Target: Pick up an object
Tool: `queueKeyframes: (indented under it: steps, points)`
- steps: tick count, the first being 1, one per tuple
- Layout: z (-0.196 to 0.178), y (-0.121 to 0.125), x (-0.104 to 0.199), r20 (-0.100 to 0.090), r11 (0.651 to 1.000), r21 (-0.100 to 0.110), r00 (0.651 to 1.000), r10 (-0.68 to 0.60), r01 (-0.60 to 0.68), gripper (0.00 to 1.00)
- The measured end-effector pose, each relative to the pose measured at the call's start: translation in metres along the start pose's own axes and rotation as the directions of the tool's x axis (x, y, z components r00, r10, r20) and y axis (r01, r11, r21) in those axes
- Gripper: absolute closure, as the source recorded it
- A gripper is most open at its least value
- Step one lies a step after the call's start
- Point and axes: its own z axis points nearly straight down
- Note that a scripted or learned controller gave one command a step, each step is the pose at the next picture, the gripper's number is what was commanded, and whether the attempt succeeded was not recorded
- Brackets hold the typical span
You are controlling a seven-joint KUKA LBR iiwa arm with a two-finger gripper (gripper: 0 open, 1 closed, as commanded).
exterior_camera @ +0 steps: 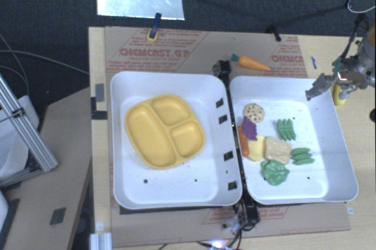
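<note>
Toy foods (271, 146) lay clustered in the right bin (329, 184), at about seven o'clock from the gripper (320, 87), which we saw hanging over the bin's far-right rim, its grip unreadable; bare floor stretched toward three o'clock.

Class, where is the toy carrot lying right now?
In the camera view, the carrot lies outside both bins on the cardboard, just beyond the far rim of the right bin, near the gap between the two bins.

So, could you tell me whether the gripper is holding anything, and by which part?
Nothing is held: the gripper hangs over the right bin's far corner.
</note>
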Motion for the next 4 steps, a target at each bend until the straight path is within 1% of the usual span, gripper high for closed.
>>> queueKeyframes:
  steps: [1,2,3,4]
  points:
    - [0.130,-0.020,-0.011,-0.003,1.000,0.012,1.000,0.003,-0.003,0.00]
    - [0.172,-0.104,-0.011,-0.003,1.000,0.010,1.000,0.006,-0.006,0.00]
    - [0.169,-0.033,0.058,-0.003,1.000,-0.005,1.000,-0.009,0.009,0.00]
    - [0.065,-0.112,0.165,-0.006,1.000,-0.002,1.000,-0.011,0.011,0.00]
